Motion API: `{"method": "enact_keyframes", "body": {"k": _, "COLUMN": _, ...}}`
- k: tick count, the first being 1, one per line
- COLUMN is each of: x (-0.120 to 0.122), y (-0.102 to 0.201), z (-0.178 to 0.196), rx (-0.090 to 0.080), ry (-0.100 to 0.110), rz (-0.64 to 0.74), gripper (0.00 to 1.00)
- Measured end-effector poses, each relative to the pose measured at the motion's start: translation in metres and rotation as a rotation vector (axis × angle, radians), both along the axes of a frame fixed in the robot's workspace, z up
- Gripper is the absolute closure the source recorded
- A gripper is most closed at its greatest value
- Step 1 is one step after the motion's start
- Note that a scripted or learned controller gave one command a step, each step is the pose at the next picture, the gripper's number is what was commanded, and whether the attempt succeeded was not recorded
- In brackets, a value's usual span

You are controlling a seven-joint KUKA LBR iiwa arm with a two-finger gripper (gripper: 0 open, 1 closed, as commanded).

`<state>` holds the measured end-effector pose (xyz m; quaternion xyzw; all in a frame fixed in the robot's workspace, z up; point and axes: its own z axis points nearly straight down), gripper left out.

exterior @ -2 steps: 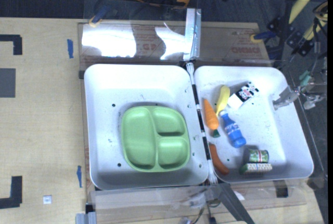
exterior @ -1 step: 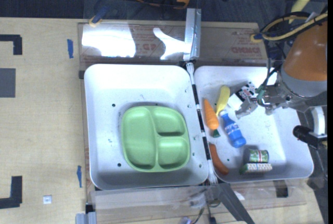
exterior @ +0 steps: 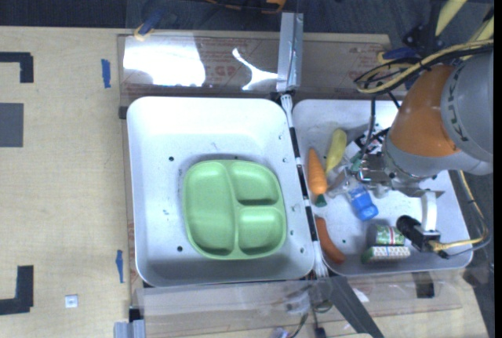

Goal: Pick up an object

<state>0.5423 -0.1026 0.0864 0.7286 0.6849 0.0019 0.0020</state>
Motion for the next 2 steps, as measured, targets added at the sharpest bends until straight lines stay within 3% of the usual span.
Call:
{"method": "enact_keyframes", "body": {"k": 1, "x": 0.001, "y": -0.001, "z": 0.008, "rx": 0.000, "ry": -0.001, "rz": -0.002, "gripper": 1.00}}
{"method": "enact_keyframes", "body": {"k": 2, "x": 0.049, "y": 0.049, "z": 0.096, "rx": 0.000, "ry": 0.009, "rz": 0.011, "gripper": 1.00}}
